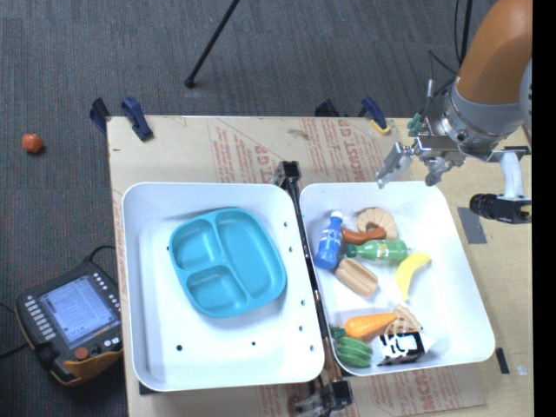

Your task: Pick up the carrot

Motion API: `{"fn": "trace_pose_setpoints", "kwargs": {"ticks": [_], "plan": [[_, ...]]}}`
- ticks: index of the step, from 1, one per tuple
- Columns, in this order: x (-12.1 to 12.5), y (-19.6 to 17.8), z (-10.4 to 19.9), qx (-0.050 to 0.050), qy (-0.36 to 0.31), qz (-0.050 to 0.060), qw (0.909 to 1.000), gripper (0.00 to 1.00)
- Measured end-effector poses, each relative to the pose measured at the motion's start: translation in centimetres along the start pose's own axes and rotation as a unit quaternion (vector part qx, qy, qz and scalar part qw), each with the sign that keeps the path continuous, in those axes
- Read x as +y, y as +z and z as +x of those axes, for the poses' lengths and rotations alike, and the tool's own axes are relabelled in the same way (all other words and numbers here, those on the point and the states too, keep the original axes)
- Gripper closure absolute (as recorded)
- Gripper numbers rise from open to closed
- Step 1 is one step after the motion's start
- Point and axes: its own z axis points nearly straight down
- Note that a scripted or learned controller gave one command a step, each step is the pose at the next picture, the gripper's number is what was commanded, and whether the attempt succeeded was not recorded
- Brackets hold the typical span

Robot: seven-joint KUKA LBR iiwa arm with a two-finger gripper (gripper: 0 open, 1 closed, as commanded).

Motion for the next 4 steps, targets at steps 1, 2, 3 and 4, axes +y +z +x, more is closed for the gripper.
{"fn": "trace_pose_setpoints", "kwargs": {"ticks": [1,2,3,4], "plan": [[-11.3,9.5,0.1,0.001,-0.075,0.002,0.9971,0.00],[-15.3,18.3,0.8,0.000,-0.153,-0.007,0.9882,0.00],[-14.9,19.7,2.1,0.001,-0.167,0.000,0.9859,0.00],[-14.9,18.8,2.1,0.001,-0.165,0.000,0.9864,1.00]]}}
